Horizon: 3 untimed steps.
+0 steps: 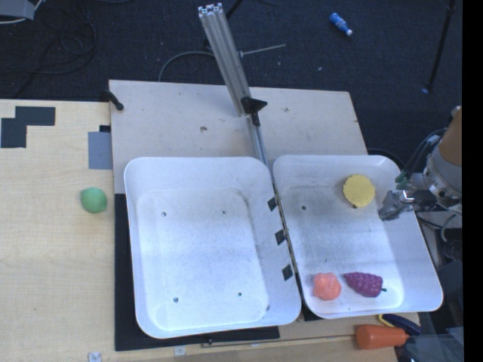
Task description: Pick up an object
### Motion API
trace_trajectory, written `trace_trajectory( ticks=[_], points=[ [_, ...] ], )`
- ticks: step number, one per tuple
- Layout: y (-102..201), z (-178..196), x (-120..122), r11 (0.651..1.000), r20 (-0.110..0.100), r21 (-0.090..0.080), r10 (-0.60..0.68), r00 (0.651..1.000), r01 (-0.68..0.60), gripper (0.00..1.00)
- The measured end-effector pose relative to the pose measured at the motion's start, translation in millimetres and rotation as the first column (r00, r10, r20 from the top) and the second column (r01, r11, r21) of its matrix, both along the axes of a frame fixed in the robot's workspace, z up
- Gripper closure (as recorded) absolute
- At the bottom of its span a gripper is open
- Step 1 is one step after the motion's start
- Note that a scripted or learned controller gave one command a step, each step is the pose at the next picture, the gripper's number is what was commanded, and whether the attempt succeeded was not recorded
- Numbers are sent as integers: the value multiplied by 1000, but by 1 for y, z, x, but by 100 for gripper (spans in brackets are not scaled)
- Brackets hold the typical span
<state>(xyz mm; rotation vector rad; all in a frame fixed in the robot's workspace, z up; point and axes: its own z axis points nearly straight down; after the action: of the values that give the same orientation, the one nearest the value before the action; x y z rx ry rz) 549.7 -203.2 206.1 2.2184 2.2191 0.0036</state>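
Orange object (381, 336) at the lower edge, partly cut off. Right bin (413, 277) holds purple grapes (364, 283), pink object (327, 286), yellow object (359, 191). Gripper (394, 206) at rim, arm partly cropped.

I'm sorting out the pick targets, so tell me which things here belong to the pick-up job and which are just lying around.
For the job:
yellow object, right bin
pink object, same bin
purple grapes, same bin
gripper, at that bin's right rim

Lying about:
green ball, on the bench left of the bins
orange object, below the right bin
blue item, on the floor
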Motion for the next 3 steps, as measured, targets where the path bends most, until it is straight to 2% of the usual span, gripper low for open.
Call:
trace_trajectory(
  ticks=[1, 3],
  points=[
    [0, 15, 0, 1000, -3, 1, 0, 1000, 0, 100],
    [103, 7, -13, 1000, -5, 2, 3, 1000, -3, 100]
  ],
)
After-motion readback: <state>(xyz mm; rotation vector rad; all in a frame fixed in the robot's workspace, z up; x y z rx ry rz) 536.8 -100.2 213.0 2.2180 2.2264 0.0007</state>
